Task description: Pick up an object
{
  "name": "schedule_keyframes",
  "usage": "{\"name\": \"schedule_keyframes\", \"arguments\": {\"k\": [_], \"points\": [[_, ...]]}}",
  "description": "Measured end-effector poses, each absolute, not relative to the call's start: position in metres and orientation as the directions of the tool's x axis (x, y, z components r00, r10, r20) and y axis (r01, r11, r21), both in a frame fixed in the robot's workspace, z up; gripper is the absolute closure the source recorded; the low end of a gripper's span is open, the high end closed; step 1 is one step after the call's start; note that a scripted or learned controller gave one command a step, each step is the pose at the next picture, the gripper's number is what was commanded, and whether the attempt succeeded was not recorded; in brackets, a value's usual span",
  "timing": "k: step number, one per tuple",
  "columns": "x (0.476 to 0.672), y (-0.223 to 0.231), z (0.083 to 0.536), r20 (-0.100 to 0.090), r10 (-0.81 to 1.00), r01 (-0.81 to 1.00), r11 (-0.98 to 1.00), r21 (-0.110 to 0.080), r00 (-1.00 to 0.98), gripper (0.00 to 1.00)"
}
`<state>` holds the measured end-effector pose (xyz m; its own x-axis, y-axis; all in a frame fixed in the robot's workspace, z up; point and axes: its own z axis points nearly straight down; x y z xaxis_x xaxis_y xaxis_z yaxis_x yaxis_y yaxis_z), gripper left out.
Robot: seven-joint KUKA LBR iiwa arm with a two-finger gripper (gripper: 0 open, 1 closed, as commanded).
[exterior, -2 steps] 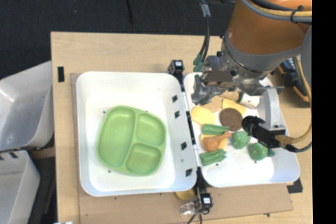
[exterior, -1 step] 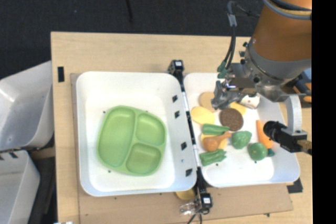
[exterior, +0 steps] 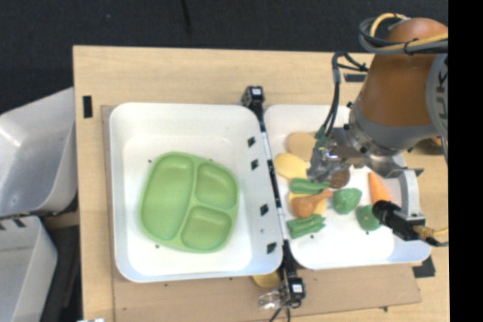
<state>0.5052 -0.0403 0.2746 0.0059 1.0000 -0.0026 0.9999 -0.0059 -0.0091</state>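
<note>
Over the right bin [exterior: 423,256] I see the arm [exterior: 396,98] reaching down, its gripper [exterior: 326,161] low among a cluster of toy food. Whether it grips anything I cannot tell from this angle. Just beside it lie a yellow piece [exterior: 290,164], a long green piece [exterior: 309,186] and a brown pear-like piece [exterior: 305,203]. Nearby sit a second green piece [exterior: 305,225], a green lump [exterior: 347,199] and an orange carrot [exterior: 378,186]. Left bin [exterior: 124,253] holds a green divided plate [exterior: 189,200].
</note>
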Motion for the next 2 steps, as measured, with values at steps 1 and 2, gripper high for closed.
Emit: {"name": "schedule_keyframes", "arguments": {"k": [1,2], "points": [[0.519,0.045,0.389,0.002,1.000,1.000,0.011,0.012,-0.011,1.00],[0.489,0.040,0.386,0.000,1.000,1.000,0.005,0.000,-0.005,1.00]]}}
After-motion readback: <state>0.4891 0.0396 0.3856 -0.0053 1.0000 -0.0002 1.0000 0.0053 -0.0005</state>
